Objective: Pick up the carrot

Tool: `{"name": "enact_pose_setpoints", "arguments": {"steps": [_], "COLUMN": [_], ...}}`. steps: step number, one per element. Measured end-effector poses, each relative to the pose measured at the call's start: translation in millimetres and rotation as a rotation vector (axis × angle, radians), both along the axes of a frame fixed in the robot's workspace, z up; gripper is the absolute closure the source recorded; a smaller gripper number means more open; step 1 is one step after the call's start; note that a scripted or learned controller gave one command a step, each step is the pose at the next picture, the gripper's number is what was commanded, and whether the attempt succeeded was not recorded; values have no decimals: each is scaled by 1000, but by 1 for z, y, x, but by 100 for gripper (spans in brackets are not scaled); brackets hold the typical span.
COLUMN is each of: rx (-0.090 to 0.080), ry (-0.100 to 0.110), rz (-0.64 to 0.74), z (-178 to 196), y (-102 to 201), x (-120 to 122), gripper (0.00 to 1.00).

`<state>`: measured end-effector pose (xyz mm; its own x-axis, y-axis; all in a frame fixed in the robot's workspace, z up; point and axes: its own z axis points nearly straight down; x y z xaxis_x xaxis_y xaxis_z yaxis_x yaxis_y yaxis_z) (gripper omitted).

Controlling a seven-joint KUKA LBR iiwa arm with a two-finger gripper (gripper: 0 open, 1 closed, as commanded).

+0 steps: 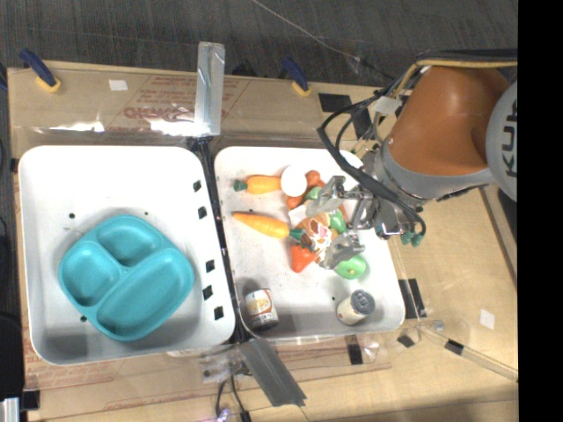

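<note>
Two carrots lie in the right bin (290, 310). One carrot (261, 225) lies slantwise near the bin's left wall, its green stem end pointing left. A shorter carrot (262, 184) rests near the far left corner. My gripper (338, 207) hangs low over a cluster of toy food in the middle of the bin, to the right of both carrots. Neither carrot is touching it. The grey arm with its orange band (440, 117) reaches in from the right.
The cluster under the gripper includes a white egg (293, 181), a red piece (302, 258) and a green piece (351, 266). A small can (260, 307) and a round jar (355, 306) stand near the front wall. The left bin holds a teal divided plate (126, 275).
</note>
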<state>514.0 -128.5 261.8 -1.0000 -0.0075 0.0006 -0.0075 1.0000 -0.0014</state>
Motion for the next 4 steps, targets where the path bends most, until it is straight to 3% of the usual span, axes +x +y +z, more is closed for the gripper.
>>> {"name": "enact_pose_setpoints", "arguments": {"steps": [1, 2, 3, 4], "rx": [4, 2, 1, 2], "ry": [6, 1, -3, 1], "rz": [176, 83, 112, 229], "z": [-108, -166, -169, -170], "y": [27, 27, 16, 37], "x": [18, 55, 110, 87], "gripper": [0, 0, 0, 0]}}
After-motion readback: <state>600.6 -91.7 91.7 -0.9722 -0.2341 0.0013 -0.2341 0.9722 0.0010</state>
